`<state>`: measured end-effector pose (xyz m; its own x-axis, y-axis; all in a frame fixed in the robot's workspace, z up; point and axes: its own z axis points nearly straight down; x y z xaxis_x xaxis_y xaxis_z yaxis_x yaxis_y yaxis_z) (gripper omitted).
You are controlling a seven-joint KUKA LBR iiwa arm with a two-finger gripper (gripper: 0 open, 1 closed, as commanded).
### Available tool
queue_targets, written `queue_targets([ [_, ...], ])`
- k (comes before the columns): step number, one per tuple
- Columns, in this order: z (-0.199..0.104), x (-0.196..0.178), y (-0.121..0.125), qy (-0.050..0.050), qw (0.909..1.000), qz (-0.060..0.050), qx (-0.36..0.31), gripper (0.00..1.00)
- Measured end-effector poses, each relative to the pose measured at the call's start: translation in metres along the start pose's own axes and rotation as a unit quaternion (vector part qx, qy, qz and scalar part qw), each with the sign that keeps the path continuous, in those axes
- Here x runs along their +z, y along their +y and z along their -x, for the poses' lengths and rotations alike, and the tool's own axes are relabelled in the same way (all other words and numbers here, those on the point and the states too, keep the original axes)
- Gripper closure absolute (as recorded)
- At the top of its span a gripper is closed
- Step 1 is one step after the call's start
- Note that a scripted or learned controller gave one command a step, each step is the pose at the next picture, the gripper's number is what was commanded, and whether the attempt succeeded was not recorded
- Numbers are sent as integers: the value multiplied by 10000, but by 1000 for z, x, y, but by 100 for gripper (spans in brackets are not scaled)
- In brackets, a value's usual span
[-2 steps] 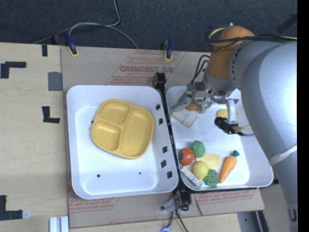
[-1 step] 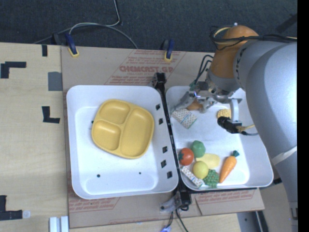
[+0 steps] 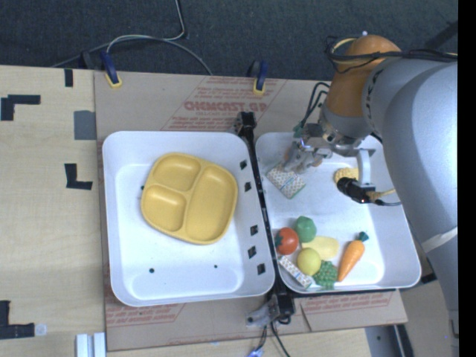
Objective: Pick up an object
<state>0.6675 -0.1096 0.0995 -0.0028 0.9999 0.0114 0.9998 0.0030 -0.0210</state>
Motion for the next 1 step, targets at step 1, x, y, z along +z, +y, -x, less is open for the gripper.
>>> queue_targets([
  [1, 2, -29, -47, -66, 9999, 103, 16, 100],
])
